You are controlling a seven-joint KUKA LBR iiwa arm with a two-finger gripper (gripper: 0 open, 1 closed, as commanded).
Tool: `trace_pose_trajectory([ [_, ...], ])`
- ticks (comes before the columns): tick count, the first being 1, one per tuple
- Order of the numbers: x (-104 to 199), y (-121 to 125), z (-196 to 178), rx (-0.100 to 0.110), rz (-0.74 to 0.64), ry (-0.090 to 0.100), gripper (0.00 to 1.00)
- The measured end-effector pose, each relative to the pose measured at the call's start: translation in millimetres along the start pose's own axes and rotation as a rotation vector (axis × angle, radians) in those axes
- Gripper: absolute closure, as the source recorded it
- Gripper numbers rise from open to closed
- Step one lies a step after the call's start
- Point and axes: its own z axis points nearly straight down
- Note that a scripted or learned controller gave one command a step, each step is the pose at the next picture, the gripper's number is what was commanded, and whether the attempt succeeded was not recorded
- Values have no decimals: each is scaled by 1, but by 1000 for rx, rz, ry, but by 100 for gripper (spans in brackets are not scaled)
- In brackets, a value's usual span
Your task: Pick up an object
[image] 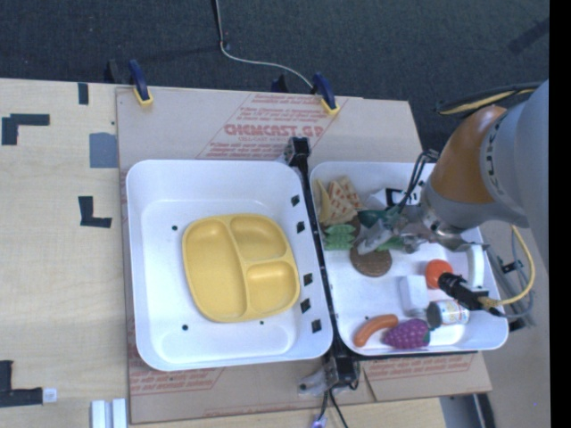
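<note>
Bench item: two shallow white bins side by side on a cardboard sheet held by two blue-and-yellow clamps at its far edge, the whole on a pale wood bench. Left bin: one yellow divided plate with three compartments, lying flat near the middle, nothing on it. Right bin: a mixed lot of toy food. A waffle-patterned tan piece lies at the far left corner; just below it a green leafy piece; beside that a round brown disc. Toward the near edge lie an orange sausage-shaped piece and a purple bunch of grapes, touching or nearly so. A small white block sits between the disc and the grapes. An orange round piece rests near the right wall, with a small can-like object just below it. Arm: grey with an orange section, entering from the right and reaching over the right bin. Gripper: low over the bin's middle, just above the brown disc and near the green piece; whether it is wide, narrow or holding anything cannot be told, as the end is blurred against dark and green shapes. A cable trails over the dark floor behind the bench.
</note>
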Motion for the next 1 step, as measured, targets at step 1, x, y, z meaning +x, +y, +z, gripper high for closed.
trace_pose_trajectory([
  [1,22,-21,-1,-13,5,-13,0],
])
